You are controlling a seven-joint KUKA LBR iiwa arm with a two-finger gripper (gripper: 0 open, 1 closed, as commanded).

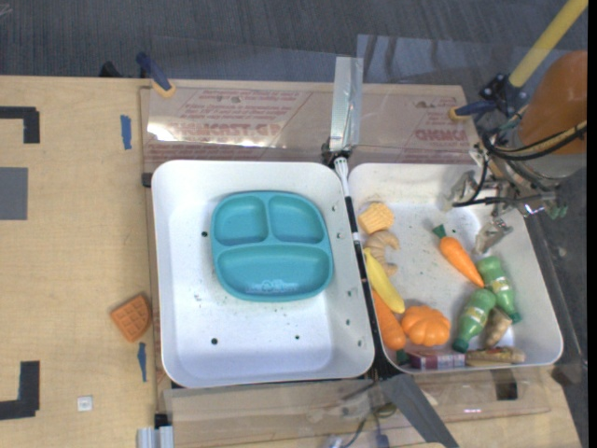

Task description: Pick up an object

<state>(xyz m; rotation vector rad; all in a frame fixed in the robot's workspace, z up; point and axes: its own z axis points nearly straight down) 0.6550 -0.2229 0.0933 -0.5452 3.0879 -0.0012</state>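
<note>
1 small orange plastic toy carrot (459,258) lies near the right white bin's (546,292) far-right corner: likely light, rigid, slick; grasp mid-body. Gripper (489,215) above it, opening state indeterminable.

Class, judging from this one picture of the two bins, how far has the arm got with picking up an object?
Done: the gripper has been brought over the right bin, close to the carrot.
In hand: nothing shows between its fingers.
Left: the whole pick; the carrot, pumpkin and banana all lie in the bin.
</note>
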